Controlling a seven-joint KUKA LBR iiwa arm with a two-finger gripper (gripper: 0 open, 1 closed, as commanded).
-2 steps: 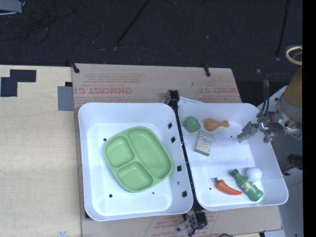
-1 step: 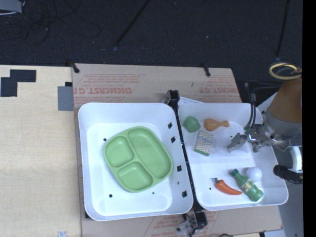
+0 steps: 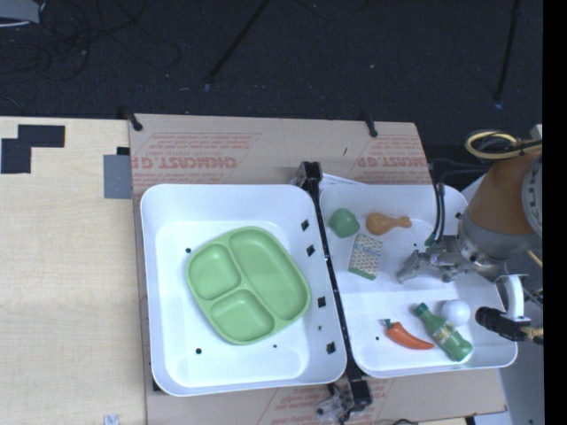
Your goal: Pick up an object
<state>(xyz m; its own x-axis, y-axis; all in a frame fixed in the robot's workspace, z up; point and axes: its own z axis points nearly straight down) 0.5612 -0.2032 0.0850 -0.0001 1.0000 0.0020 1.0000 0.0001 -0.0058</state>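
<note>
In the right bin [image 3: 372, 366] lie a green cup-like piece [image 3: 344, 223], a tan drumstick-shaped toy [image 3: 387, 223], a speckled sponge-like block [image 3: 366, 256], a red-orange chili pepper [image 3: 408, 335], a green bottle [image 3: 443, 332] and a white ball [image 3: 455, 311]. My gripper [image 3: 423, 266] hangs over the middle of this bin, right of the speckled block and above the bottle. Its grey fingers are spread and point left with nothing between them. The orange-banded arm [image 3: 500, 197] comes in from the right.
The left bin [image 3: 168, 237] holds a green divided plate [image 3: 246, 283]. Black clips [image 3: 312, 237] run along the divider between the bins. Cardboard [image 3: 248, 153] lies under both bins, with pale wood bench [image 3: 62, 282] to the left.
</note>
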